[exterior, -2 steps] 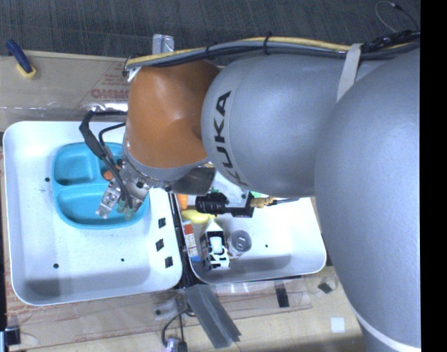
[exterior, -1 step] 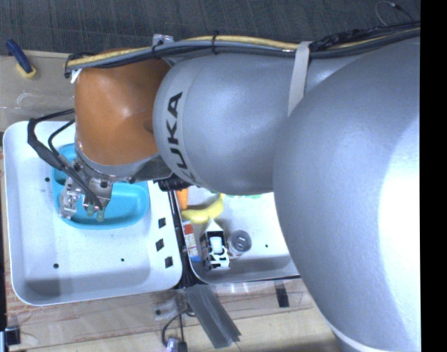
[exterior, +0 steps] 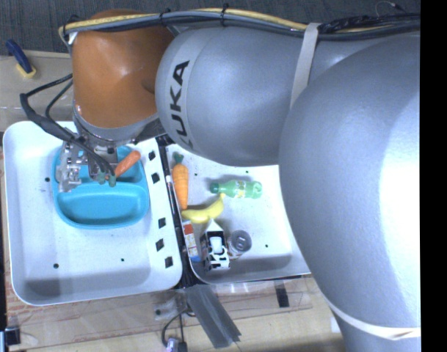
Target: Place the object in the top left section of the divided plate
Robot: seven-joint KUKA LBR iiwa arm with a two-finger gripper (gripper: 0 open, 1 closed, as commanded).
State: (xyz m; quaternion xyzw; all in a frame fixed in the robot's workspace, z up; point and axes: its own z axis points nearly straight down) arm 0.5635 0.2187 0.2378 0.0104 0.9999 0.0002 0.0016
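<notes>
Tool (exterior: 91,169) metal is seen low over the back of the one blue divided plate (exterior: 106,204) in the left bin (exterior: 84,277), but whether it is apart or together cannot be told. One small orange carrot (exterior: 127,163) is seen at the plate's back right part, just beside the tool. In the right bin (exterior: 271,251) are counted one more carrot (exterior: 180,184), one banana (exterior: 205,211), one green bottle (exterior: 238,189) and two small things too hard to make out, while much of that bin is hidden by the big grey arm (exterior: 296,123).
</notes>
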